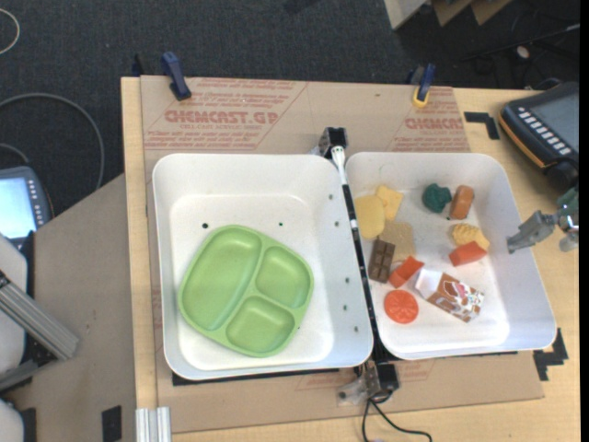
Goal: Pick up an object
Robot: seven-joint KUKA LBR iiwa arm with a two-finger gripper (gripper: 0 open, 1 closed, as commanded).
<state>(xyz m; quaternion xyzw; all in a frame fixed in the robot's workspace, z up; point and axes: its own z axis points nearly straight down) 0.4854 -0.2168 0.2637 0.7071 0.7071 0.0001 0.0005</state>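
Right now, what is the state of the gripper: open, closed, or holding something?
Gripper: at the right rim of the right bin, holding nothing; whether it is open or closed cannot be told.

This is a robotics lab, not a home. The bench (276, 109) is a raw board still covered in printed protective film, held down along the upper edge by a blue clamp (174, 74) and a yellow one (422, 85). On it sit 2 white bins (175, 247) pinned together, with wiring trailing off the bottom edge. A teach pendant (545, 134) lies at the upper right, a lit screen (17, 203) glows at the left edge, loose cable (64, 109) curls over dark carpet, and aluminium framing (37, 325) crosses the lower left.
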